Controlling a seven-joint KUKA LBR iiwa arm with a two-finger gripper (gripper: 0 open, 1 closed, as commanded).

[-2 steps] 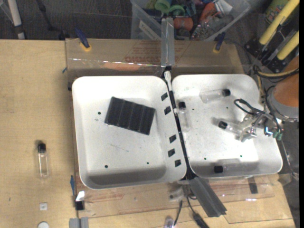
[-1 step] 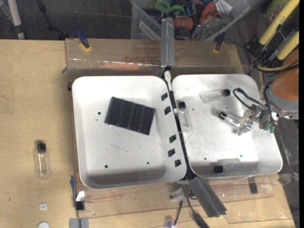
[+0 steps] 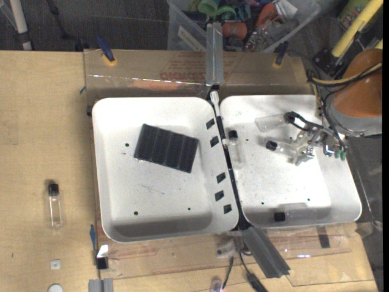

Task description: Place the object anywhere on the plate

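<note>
A: Where is the gripper (image 3: 302, 151) seen, and is anything pinched in it?

B: It is seen low over the right bin (image 3: 340, 190), near the bin's right wall. Whether it is spread or pressed together cannot be told, because metal parts and cables are mixed there. Nothing can be confirmed as held.

A: And the thing to be placed?

B: A small dark-capped vial (image 3: 271, 144) lies on the floor of the right bin, just beside the gripper on its left. This is judged to be the target, since it is the nearest. A clear tube (image 3: 267, 124) lies a little above it. A second clear vial (image 3: 233, 146) rests against the divider (image 3: 220, 154).

A: Why is the plate kept so far away?

B: The dark ribbed plate (image 3: 166, 148) is laid flat in the left bin (image 3: 109, 163), a little turned, with bare white floor on all sides. It is probably so placed that a drop can be accepted anywhere on it.

A: What room is given for moving?

B: The vial by the gripper is well apart from the walls, so it can be approached freely. The one at the divider would be harder to reach. For the carry, the divider must be crossed by the arm (image 3: 358, 99), so some lift is needed.
</note>
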